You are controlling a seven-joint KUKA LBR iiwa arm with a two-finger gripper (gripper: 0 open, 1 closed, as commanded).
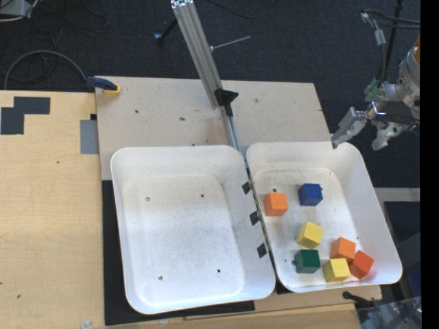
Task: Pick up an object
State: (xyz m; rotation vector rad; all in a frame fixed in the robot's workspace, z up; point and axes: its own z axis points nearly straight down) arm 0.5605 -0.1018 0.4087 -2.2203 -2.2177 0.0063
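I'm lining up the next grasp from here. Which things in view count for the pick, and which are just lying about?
For the pick:
- gripper, open, above the right bin's far corner
- right bin
- blue cube
- orange cubes
- yellow cubes
- green cube

Lying about:
- left bin
- slanted aluminium bar
- blue-and-yellow clamp

No text, label, brand, number or sign can be read anywhere here. The blocks in the right bin (pixel 384 249) have plain coloured faces, both bins have unmarked white walls, and the desk (pixel 164 115) bears nothing written. The dark patches on the wooden board (pixel 41 204) at the left are plain shapes, not letters.
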